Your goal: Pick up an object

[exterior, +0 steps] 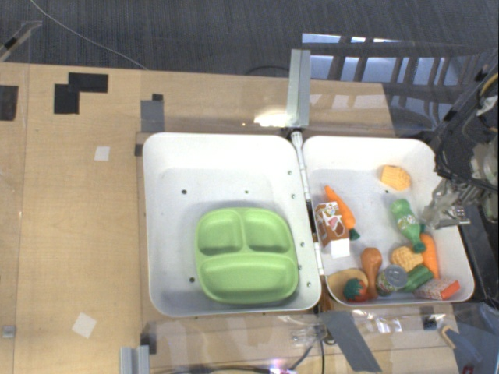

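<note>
The right bin (366, 158) holds several toy foods. Among them are a green bottle (405, 220), an orange carrot (429, 256), a yellow waffle piece (396, 178), a small printed carton (332, 226) and a second carrot (340, 204). More pieces crowd the near right corner, including a brown gourd (371, 261) and a round can (391, 279). My gripper (445, 211) hangs at the bin's right side, just right of the green bottle and above the carrot. I see nothing held in it.
In the left bin (168, 209) lies a green divided plate (245, 255). A tan bowl (341, 284) with a red and green piece sits in the right bin's near left corner. A metal post (299, 88) stands behind the wall between the bins.
</note>
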`<state>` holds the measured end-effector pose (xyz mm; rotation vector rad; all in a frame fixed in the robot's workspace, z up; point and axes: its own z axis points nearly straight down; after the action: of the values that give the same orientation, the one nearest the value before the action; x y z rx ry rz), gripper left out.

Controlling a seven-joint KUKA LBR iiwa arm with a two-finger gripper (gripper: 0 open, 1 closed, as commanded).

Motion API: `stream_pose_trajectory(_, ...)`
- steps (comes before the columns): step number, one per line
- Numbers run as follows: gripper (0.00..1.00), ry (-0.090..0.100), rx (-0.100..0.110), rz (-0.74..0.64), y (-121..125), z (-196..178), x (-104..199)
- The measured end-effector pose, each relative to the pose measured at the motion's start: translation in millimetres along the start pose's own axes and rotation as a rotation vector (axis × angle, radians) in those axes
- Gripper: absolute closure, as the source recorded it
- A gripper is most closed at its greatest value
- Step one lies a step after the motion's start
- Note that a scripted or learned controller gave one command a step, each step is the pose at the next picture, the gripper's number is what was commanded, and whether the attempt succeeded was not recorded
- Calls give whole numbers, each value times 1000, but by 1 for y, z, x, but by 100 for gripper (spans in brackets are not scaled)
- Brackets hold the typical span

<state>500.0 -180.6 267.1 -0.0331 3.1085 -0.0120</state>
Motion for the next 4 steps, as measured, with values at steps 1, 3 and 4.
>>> stream_pose_trajectory(1,100,-10,2,1,0,-12,-3)
stream_pose_trajectory(3,100,-31,7,4,0,-37,-9)
stream_pose_trajectory(4,100,-42,9,5,-1,-50,-12)
